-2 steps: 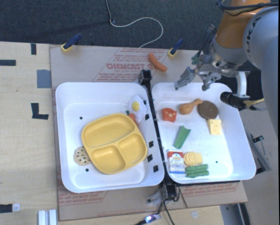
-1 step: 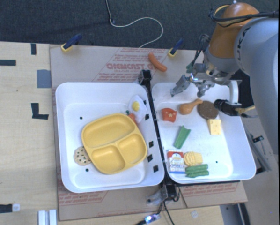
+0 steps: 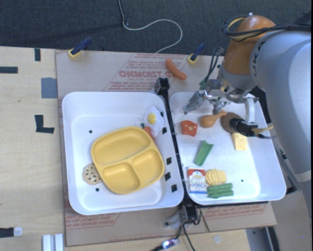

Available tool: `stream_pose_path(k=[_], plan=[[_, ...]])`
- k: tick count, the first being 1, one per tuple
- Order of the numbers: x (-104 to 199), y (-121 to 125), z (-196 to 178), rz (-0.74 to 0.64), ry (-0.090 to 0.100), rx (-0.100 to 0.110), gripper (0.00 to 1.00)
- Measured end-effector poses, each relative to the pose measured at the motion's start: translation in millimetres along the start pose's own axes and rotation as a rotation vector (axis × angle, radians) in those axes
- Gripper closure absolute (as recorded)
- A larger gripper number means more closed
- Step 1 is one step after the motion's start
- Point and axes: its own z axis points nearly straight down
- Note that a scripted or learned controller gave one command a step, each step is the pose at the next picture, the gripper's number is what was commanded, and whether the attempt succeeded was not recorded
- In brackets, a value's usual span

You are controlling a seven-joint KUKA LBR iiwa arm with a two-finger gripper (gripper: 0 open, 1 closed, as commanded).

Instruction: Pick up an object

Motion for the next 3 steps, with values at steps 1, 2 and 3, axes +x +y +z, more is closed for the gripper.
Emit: stream_pose_path(k=[1,2,3], plan=[[1.4,-0.1,48.9,0.0,-0.001,-0.002,0.0],[2.2,0.5,36.4,-0.001,0.0,-0.004,1.0],[0.2,-3.0,-25.6,0.003,0.001,-0.008,1.0]])
